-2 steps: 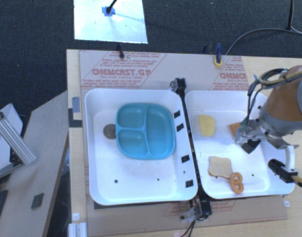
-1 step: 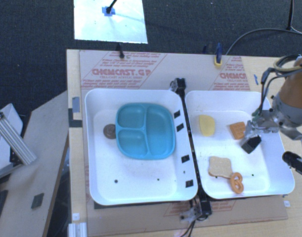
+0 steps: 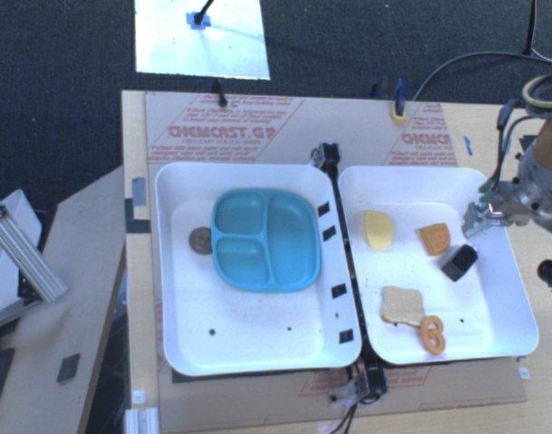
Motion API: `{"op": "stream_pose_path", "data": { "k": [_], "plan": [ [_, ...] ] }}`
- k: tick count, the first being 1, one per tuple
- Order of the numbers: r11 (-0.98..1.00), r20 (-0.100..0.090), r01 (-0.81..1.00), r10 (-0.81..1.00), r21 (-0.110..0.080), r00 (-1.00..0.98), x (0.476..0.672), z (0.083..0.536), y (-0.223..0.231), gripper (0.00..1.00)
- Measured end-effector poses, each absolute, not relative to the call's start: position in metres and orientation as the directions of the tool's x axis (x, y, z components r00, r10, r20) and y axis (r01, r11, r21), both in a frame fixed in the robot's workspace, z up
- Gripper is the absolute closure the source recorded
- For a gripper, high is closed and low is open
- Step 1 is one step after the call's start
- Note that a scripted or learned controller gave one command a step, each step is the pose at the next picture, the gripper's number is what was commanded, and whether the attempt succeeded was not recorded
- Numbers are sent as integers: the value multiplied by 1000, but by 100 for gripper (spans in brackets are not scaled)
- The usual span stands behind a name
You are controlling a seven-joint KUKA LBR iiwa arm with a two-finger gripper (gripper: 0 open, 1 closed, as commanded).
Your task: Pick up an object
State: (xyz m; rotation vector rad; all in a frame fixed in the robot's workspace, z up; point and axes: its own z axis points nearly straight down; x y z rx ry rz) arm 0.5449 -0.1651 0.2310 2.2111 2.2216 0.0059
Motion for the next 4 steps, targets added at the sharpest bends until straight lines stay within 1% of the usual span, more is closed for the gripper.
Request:
{"op": "stream_pose_path", "data": {
  "k": [1, 2, 3, 4],
  "plan": [
    [10, 1, 1000, 1000, 4, -10, 559, 240, -117, 100],
    [10, 2, 1000, 1000, 1, -10, 562, 231, -66, 100],
    [11, 2, 1000, 1000, 3, -11, 582, 230, -17, 100],
    [11, 3, 1000, 1000, 2, -11, 587, 238, 33, 100]
  ]
}}
